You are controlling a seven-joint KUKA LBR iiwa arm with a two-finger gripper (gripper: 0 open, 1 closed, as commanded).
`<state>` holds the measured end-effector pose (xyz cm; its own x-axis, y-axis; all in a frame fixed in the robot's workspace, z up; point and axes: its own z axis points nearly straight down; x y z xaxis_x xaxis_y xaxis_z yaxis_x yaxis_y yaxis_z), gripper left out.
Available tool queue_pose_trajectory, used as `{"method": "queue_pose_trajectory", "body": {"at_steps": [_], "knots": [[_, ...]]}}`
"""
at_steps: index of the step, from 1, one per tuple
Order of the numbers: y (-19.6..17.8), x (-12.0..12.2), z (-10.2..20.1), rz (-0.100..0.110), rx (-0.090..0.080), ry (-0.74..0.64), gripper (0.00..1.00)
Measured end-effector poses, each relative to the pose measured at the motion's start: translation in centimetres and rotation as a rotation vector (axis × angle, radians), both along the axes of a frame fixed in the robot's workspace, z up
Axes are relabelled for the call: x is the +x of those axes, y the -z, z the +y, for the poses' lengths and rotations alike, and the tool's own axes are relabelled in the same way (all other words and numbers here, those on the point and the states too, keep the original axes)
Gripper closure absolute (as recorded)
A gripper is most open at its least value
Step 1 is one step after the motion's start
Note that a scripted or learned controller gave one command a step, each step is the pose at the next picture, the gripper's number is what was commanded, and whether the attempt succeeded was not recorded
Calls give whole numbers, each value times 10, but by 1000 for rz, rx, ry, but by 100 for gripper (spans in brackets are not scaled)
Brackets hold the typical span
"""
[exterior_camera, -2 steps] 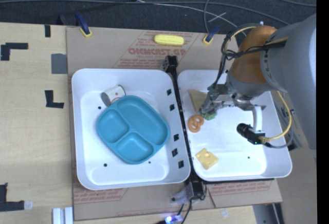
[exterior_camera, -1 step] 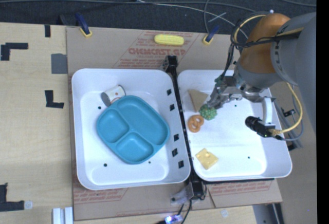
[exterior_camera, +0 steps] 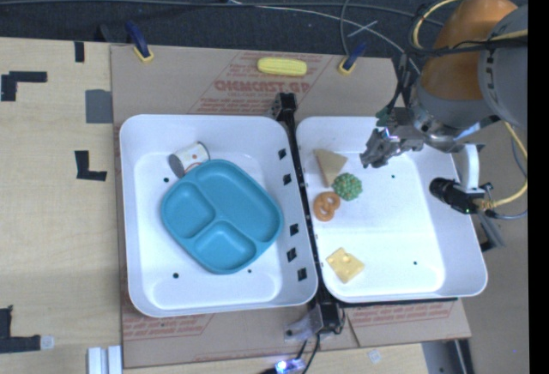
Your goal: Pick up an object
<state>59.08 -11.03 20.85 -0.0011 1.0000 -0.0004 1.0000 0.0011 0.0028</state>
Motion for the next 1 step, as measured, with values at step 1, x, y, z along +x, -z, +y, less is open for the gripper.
{"method": "queue_pose_trajectory", "body": {"at_steps": [1], "knots": [[-43,3,-3,0,0,0,100]]}}
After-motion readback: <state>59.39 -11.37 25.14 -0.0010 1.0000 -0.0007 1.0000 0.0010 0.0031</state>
